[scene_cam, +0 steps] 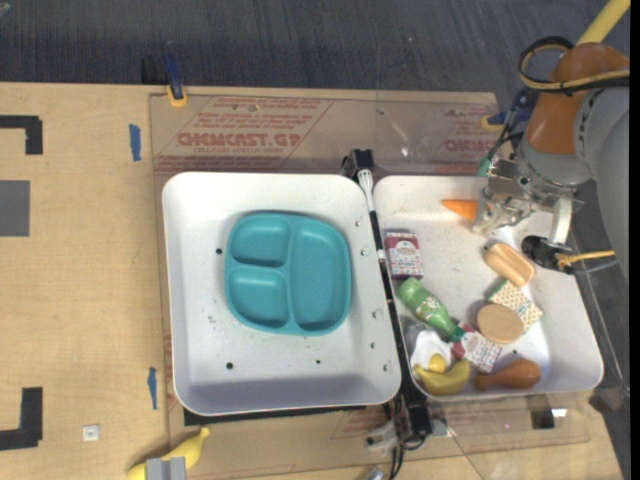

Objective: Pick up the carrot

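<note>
The table (80, 298) carries two white bins side by side. The left bin (190, 348) contains a teal divided plate (290, 273) at its centre. The right bin (575, 353) contains the loose items.

The carrot (460, 208) lies in the right bin toward 12 o'clock, on the bin floor, pointing toward 9 o'clock. The claw (497, 223) hangs just beside the carrot, at the carrot's 3 o'clock side. Whether the claw is open or closed cannot be told from this view; the carrot is not seen between its fingers.

Further items in the right bin:
- a small red and white carton (403, 253) toward 9 o'clock;
- a green bottle (428, 310) near the centre;
- a bread roll (508, 263) toward 3 o'clock;
- a round tan disc (499, 324) on a patterned packet (528, 308);
- a banana (443, 376) toward 7 o'clock;
- a brown pear-shaped item (510, 373) toward 5 o'clock.
</note>
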Robot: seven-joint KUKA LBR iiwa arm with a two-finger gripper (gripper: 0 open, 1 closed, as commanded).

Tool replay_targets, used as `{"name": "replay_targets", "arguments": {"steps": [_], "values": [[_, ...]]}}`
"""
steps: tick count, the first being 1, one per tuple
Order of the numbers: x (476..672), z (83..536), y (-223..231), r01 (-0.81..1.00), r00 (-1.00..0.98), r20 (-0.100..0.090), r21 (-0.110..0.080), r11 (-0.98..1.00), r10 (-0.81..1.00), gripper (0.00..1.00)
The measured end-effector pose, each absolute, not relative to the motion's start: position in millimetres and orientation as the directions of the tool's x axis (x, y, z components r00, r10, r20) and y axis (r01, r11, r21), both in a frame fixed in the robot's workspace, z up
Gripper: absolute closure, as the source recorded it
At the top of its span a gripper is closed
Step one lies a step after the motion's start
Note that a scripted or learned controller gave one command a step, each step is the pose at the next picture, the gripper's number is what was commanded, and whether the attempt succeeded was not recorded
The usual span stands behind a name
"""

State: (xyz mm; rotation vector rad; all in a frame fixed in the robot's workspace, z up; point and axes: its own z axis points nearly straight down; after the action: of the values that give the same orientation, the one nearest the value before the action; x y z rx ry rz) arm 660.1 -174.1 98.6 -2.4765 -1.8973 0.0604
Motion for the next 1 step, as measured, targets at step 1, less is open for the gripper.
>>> {"name": "replay_targets", "arguments": {"steps": [1], "values": [[659.2,97.3,-174.1,0.965,0.258,-0.019,-0.047,-0.259,0.966,0.0]]}}
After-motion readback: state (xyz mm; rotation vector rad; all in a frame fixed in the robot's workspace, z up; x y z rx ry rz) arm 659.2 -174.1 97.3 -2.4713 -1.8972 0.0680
